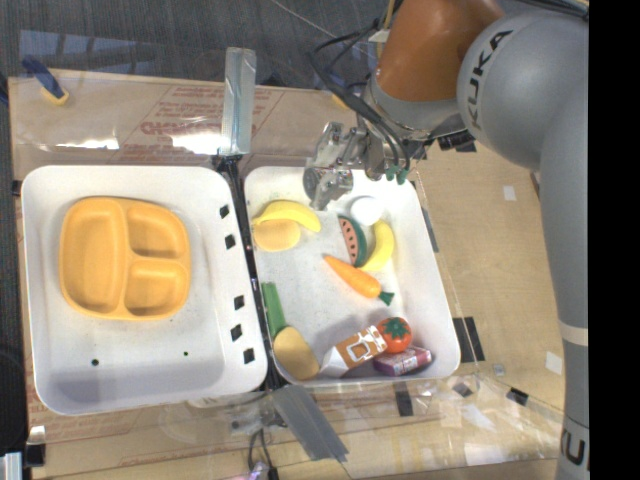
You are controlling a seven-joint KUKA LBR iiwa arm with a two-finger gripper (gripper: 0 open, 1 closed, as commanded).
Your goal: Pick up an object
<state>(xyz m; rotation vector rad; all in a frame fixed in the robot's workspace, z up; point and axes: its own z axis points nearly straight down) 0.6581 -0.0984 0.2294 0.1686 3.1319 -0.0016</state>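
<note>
My gripper (pixel 327 176) hangs over the far edge of the right bin (pixel 440 298), just above and right of a yellow banana-shaped toy (pixel 288 214) and a round yellow piece (pixel 276 234). Nothing shows between its fingers. Right of it lie a watermelon slice (pixel 350 240), a second banana (pixel 381 245) and a white round piece (pixel 366 210). An orange carrot (pixel 355 276) lies mid-bin. Near the front sit a tomato (pixel 396 333), a small orange carton (pixel 361 348), a purple packet (pixel 403 362), a tan spoon-like piece (pixel 294 353) and a green stick (pixel 271 308).
The left bin (pixel 50 368) holds a yellow divided plate (pixel 124 257). A grey strip (pixel 238 100) stands at the divider behind the bins. The arm's orange band (pixel 430 38) and grey body rise at the upper right. Cardboard and tape surround the bins.
</note>
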